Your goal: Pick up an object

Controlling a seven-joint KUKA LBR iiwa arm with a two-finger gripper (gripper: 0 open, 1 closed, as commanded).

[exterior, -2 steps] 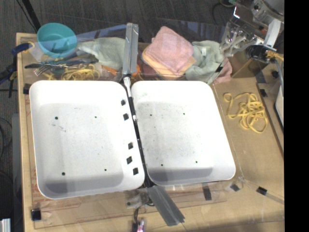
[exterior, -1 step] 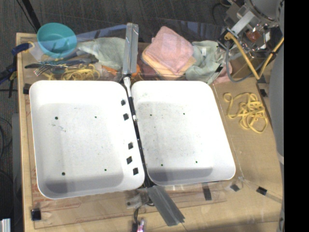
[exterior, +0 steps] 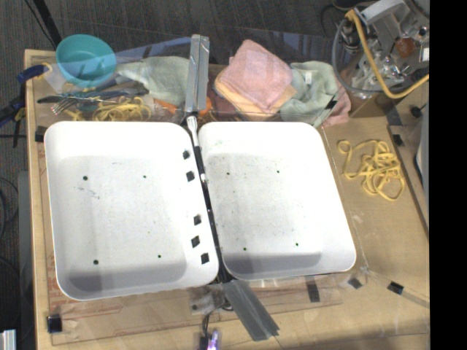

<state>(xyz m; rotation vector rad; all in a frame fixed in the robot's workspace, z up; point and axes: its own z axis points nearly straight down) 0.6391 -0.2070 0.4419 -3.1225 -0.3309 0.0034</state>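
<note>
two shallow white bins are sitting side by side on the desk (exterior: 379, 268): the left bin (exterior: 55, 195) and the right bin (exterior: 332, 195), their inner rims touching along a dark seam running down the middle. small dark specks are showing on both bin floors.

candidate objects are lying outside the bins, along the far edge of the desk. a teal bowl (exterior: 86, 58) is resting behind the left bin's far left corner, with a tangle of yellow bands (exterior: 120, 110) and dark cutlery just beside it. a pale green cloth (exterior: 157, 79) is lying behind the left bin. a folded pink cloth (exterior: 254, 77) is lying behind the right bin, touching a second pale green cloth (exterior: 315, 86) to its right. a loose pile of yellow rubber bands (exterior: 373, 168) is lying on the bare desk, right of the right bin.

the arm's wrist assembly (exterior: 387, 28), wrapped by a yellow cable, is hanging at the upper right, well apart from both bins. state of the jaws: cannot tell.
</note>
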